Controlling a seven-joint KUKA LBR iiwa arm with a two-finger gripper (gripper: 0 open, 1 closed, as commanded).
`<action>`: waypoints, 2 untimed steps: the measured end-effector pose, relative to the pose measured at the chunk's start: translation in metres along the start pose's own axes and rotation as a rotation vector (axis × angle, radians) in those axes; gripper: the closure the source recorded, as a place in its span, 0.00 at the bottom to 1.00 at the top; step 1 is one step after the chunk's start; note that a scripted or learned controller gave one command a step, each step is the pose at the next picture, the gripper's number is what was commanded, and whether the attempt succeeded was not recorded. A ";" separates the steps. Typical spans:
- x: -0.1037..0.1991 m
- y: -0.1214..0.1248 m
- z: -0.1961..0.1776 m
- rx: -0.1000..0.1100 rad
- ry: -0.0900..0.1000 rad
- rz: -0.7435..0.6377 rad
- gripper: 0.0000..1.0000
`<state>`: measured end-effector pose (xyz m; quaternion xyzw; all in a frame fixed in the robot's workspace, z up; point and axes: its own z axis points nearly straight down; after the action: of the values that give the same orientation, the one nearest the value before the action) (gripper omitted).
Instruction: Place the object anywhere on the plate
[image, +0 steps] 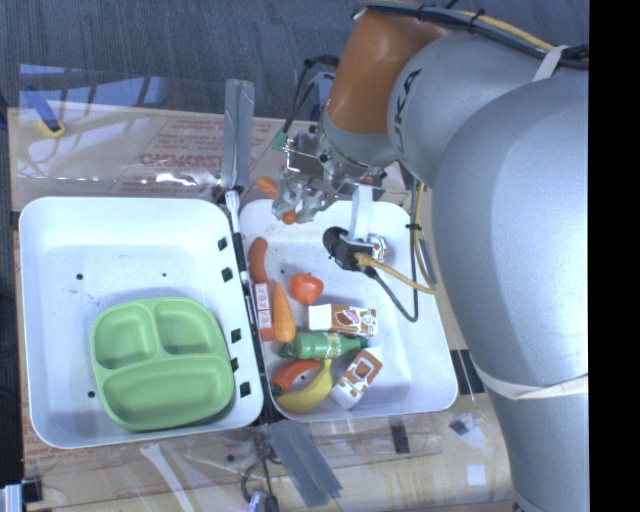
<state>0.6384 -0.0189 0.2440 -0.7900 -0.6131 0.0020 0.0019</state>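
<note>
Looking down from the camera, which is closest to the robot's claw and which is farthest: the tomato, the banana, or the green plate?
Measured from the gripper at the top of the right bin:
1. Tomato: nearest, just below it in the right bin.
2. Banana: farther, at that bin's bottom edge.
3. Green plate: farthest, in the left bin, though not by much over the banana.

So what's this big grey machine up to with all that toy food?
The grey arm reaches in from the right, with its claw over the far end of the right bin. There is something small and orange at the claw, but whether it is gripped is unclear. Toy food sits in that bin: a carrot, a tomato, a banana and small cartons. The green plate in the left bin has nothing on it.
</note>
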 end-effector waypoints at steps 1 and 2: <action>0.012 -0.064 0.054 0.001 -0.001 -0.014 1.00; 0.066 -0.108 0.054 0.001 -0.001 -0.029 1.00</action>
<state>0.5494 0.0721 0.1904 -0.7810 -0.6245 0.0026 0.0018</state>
